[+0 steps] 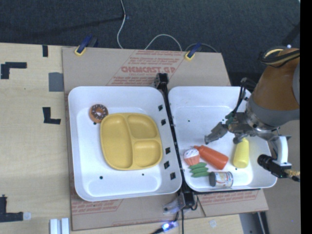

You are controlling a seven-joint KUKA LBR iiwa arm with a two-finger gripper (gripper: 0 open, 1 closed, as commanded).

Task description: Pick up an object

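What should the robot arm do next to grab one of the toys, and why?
Probably lower the tool a little toward the toy carrot. The tool hangs in the right bin, just above the carrot, with nothing between its fingers. The carrot lies close below it, beside the yellow bottle, so it looks like the nearest toy to try.

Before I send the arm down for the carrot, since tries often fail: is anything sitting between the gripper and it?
Nothing visible does. The gripper hangs over bare bin floor just above the carrot. The cupcake and green pea pod crowd the carrot's left end; the yellow bottle stands to its right.
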